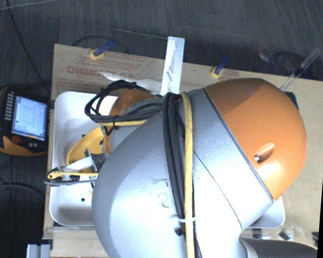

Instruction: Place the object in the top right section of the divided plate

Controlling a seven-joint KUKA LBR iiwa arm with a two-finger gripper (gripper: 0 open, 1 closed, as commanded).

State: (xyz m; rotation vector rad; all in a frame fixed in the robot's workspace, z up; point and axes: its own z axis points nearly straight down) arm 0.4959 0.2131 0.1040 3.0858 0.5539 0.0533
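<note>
Most of the bench lay behind the grey arm (160,210), which reached over the left bin (68,106). Neither the gripper's state nor the object's whereabouts could be told. Judged risk: dangling black cables (105,95) snagging the bin's contents.

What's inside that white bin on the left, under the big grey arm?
The left bin shows bare white floor and a yellow-handled tool lying near its middle. The arm and its black cables cover the rest, so whatever lies beneath, including any plate, can't be seen.
</note>
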